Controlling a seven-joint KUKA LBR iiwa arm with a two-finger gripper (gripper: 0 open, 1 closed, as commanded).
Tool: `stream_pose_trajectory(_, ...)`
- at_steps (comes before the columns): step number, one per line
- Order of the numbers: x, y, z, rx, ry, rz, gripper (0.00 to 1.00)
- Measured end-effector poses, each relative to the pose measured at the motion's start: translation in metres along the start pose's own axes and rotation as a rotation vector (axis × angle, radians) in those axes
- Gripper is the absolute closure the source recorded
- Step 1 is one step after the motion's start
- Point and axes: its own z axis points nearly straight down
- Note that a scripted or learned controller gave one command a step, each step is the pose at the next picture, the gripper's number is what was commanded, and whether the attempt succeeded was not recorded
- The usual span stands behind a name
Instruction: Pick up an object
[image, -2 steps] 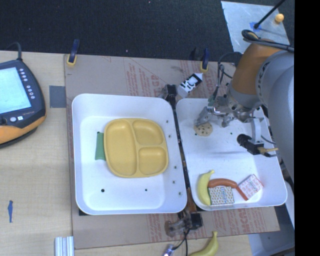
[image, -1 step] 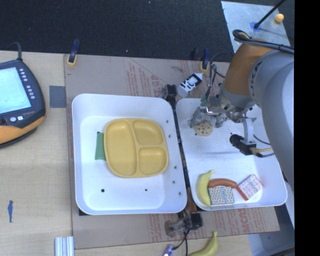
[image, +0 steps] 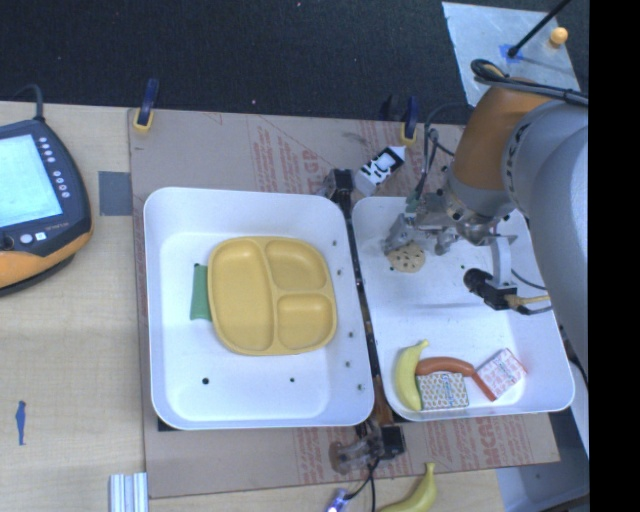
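My gripper (image: 408, 236) hangs over the far left corner of the right bin (image: 440, 300), right above a round tan cookie (image: 405, 261) that lies on the bin floor. The fingers point down toward the cookie, and nothing shows between them. Near the bin's front edge lie a yellow banana (image: 405, 371), a red sausage (image: 447, 366), a small speckled block (image: 443, 391) and a red-and-white packet (image: 499, 373).
The left bin (image: 170, 330) holds a yellow divided plate (image: 270, 295) with a green piece (image: 200, 292) sticking out beneath its left side. A teach pendant (image: 35, 205) rests on the bench at far left. Another banana (image: 415, 492) lies outside the bins at the front.
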Motion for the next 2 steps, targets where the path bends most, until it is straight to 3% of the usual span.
stream_pose_trajectory(2,-0.0114,0.0001,-0.0002,-0.001,0.000,0.000,0.00)
